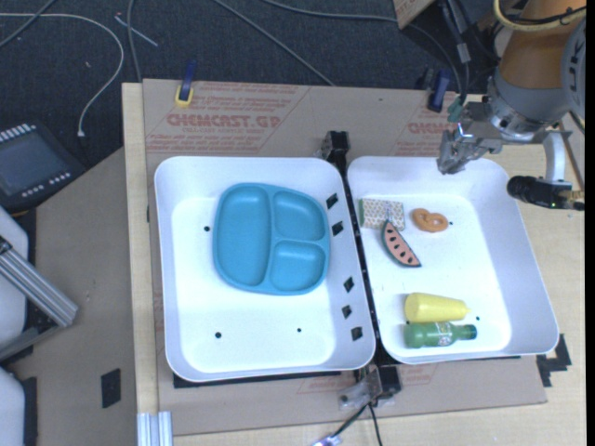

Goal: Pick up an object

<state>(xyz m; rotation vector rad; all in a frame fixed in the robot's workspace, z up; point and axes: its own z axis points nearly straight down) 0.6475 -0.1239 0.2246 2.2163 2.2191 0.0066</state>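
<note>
Look to the upper right of the frame: your claw (pixel 453 161) hangs over the far rim of the right bin (pixel 530 277), and you cannot tell from here how it is set. Nothing is visibly in its grip. Below it in that bin lie a patterned square piece (pixel 382 212), a small brown pretzel-like toy (pixel 429 220) just right of that, and a watermelon slice (pixel 401 244). Nearer the bottom edge, a yellow object (pixel 434 306) touches a green bottle (pixel 439 334). The left bin (pixel 186 323) holds a blue divided plate (pixel 271 238) on your desk (pixel 139 249).
</note>
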